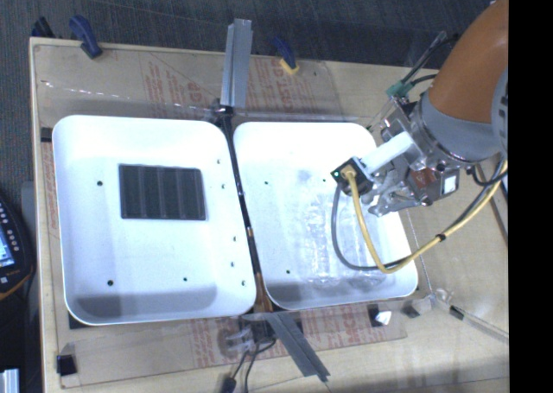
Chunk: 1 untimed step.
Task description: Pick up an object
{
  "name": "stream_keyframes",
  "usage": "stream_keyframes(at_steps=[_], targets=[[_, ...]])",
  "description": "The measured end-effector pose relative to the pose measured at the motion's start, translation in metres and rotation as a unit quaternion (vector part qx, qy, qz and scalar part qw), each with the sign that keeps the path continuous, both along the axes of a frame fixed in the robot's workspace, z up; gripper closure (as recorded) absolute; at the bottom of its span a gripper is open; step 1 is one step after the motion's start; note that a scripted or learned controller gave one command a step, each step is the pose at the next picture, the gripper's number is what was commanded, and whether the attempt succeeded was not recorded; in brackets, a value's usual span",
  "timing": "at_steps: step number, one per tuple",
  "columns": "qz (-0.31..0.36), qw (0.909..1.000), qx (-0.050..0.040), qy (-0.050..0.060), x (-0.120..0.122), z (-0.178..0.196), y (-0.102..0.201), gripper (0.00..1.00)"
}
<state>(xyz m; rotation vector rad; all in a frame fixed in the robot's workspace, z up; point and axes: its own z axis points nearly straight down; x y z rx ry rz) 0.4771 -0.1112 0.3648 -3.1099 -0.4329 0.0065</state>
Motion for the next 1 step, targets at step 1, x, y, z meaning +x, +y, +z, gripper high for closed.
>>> stream_keyframes(at_steps=[1], targets=[[0.239, 0.971, 0.002, 0.001, 0.0804, -0.0517, 0.0313, 1.0]])
